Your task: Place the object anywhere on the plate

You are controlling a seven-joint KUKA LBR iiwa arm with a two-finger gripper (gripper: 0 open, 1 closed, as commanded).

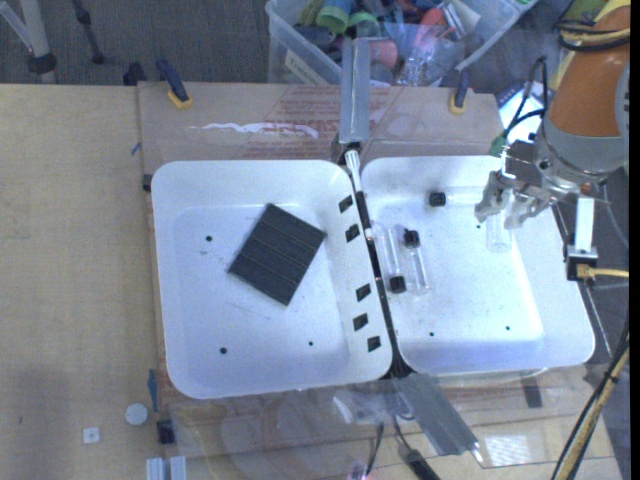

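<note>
where it lies, the clear object (404, 259) shows black caps.

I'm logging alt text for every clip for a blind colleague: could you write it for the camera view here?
A grey arm's gripper hangs over the right white bin, which holds clear tube-like objects with black caps near its left wall. The left white bin holds a dark square plate, lying flat and turned at an angle.
</note>
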